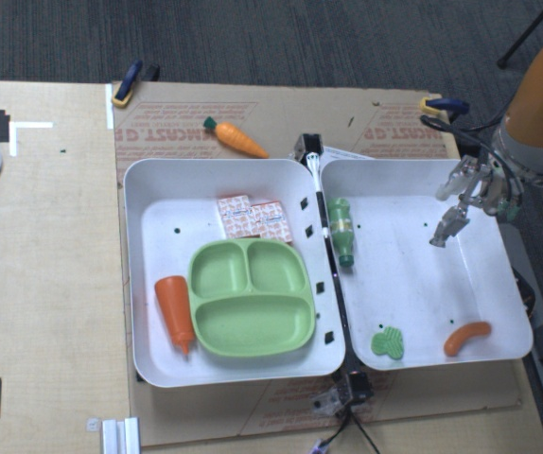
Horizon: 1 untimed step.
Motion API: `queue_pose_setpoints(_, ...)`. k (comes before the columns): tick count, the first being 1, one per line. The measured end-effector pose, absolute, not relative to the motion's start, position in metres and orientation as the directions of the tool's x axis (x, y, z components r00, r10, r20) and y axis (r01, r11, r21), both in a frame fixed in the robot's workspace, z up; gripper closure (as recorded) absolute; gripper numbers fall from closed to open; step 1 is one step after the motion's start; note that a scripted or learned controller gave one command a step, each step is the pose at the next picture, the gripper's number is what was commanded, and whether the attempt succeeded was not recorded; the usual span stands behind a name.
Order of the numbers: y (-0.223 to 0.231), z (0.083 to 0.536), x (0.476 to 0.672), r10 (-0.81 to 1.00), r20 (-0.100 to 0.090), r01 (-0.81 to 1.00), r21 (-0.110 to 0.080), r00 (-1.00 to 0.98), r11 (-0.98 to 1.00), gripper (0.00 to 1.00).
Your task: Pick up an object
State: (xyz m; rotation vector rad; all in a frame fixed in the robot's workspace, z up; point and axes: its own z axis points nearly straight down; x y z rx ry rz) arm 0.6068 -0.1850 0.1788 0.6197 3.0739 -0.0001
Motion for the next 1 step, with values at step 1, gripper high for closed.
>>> queue_pose_setpoints(1,-0.2108,0.1269,0.5178,-0.046,-0.002,-0.046,0.0,-0.999,0.999,0.0)
